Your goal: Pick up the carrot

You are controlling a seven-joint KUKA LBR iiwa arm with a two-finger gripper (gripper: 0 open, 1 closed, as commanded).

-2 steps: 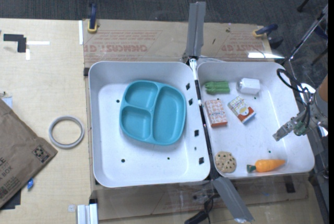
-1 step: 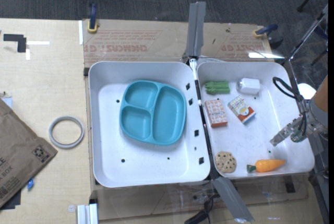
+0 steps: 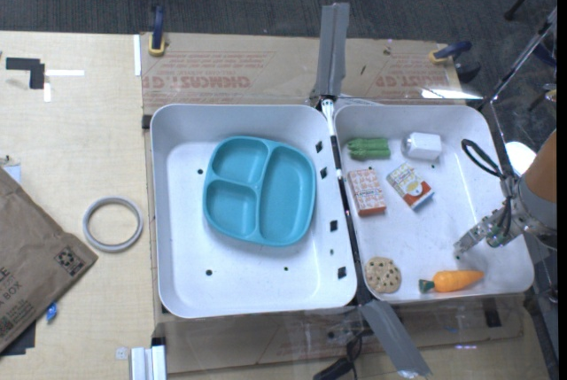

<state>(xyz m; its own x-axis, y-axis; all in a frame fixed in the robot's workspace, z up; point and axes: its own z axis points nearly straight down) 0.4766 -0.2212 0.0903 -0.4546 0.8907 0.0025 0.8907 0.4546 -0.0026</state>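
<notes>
The gripper [image 3: 474,238] is hanging low at the right side of the right bin [image 3: 478,123], its metal fingers pointing down and to the left; whether they are open or closed, I cannot tell, and nothing is showing between them. Just near of it, close but apart, the carrot [image 3: 454,281] is lying on its side by the bin's near wall, a smooth orange taper with a small green stub at its left end. To the carrot's left a round, speckled tan cookie [image 3: 383,275] is resting flat in the near-left corner. Further off, a small red-and-white carton [image 3: 411,185] is sitting tilted in the middle of the bin, and beside it on the left a flat, pinkish rectangular box [image 3: 366,192] is lying lengthwise. At the far end a bumpy green vegetable [image 3: 368,148] is lying next to a pale, rounded white block [image 3: 423,145]. A thin black cable [image 3: 481,157] is looping over the far-right wall. Across the divider, the left bin [image 3: 177,219] is holding a glossy teal plate [image 3: 261,190] with rounded corners and three moulded compartments. Out on the wooden bench to the left, a grey tape ring [image 3: 112,222] is lying flat near a brown cardboard box [image 3: 31,267].
</notes>
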